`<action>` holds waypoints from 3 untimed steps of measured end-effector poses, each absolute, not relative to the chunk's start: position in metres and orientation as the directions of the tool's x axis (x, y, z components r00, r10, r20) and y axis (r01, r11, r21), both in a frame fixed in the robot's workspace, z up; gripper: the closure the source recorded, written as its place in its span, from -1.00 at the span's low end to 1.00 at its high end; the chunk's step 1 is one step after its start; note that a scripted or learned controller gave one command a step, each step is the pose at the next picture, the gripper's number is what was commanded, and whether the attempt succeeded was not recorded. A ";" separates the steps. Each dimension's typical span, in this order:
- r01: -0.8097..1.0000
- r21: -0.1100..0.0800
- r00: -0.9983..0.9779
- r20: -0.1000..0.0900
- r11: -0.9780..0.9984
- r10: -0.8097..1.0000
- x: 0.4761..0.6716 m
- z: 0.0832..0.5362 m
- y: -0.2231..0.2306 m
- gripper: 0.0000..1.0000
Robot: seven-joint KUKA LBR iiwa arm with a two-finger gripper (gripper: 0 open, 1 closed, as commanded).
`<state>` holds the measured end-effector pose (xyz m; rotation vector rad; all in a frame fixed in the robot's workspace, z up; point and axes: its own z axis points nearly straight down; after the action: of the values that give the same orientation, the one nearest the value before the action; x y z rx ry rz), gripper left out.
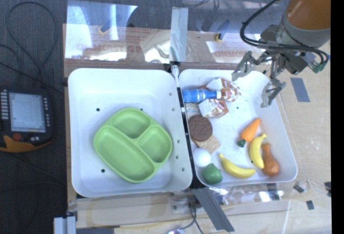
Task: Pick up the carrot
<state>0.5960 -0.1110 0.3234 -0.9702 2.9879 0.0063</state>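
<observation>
Carrot (pixel 251 130) lies in the right bin (pixel 287 144), slanted with its green end low-left, just beside a banana (pixel 256 150). Above it toward the bin's far edge hangs the claw (pixel 258 79) (fingers spread apart, empty), so reaching it means coming down and nearer.

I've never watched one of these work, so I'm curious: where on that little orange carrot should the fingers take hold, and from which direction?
Probably around the thick orange middle of the carrot, coming straight down from above. It lies flat and slanted in the right bin, green end lower left, so the fingers should close across its narrow width. The upper left side is open; a banana lies close at its lower right.
</observation>
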 end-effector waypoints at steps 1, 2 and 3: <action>-0.558 0.014 -0.830 0.009 0.830 -0.558 0.544 0.154 -0.166 -1.00; -0.533 -0.001 -0.846 -0.008 0.846 -0.533 0.547 0.089 -0.202 -1.00; -0.535 -0.002 -0.845 -0.012 0.845 -0.535 0.550 0.097 -0.199 1.00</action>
<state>0.5498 -0.1990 0.0968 -0.8719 3.0057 0.0025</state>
